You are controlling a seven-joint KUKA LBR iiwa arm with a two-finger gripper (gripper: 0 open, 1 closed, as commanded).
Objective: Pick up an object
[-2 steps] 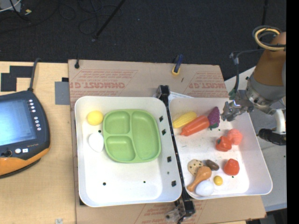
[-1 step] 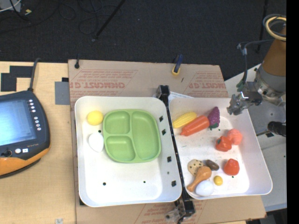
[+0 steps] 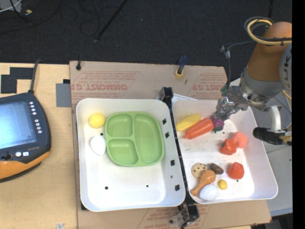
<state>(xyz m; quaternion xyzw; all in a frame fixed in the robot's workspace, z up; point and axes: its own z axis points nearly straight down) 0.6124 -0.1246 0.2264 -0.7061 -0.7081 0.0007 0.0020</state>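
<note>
- the grey arm with its orange band (image 3: 263, 61) reached in from the right, and its pincer (image 3: 224, 109) hung low over the right white bin (image 3: 267, 175), just above the purple end of the orange plastic carrot (image 3: 200, 128); whether it was parted or pressed together could not be told.
- the carrot lay in the right bin's upper part, touching a yellow plastic corn cob (image 3: 188, 122); it looked the likeliest target, being nearest the pincer.
- red and pink toy pieces (image 3: 233, 143) lay near the bin's middle, loosely scattered.
- the left white bin (image 3: 124, 190) carried a green divided plate (image 3: 133, 139), with a yellow ball (image 3: 96, 120) and a white egg (image 3: 98, 145) beside it.
- both bins sat on brown cardboard (image 3: 124, 82) over the desk; a handheld control screen (image 3: 19, 132) lay far left, and dark floor with cables (image 3: 100, 8) ran behind.
</note>
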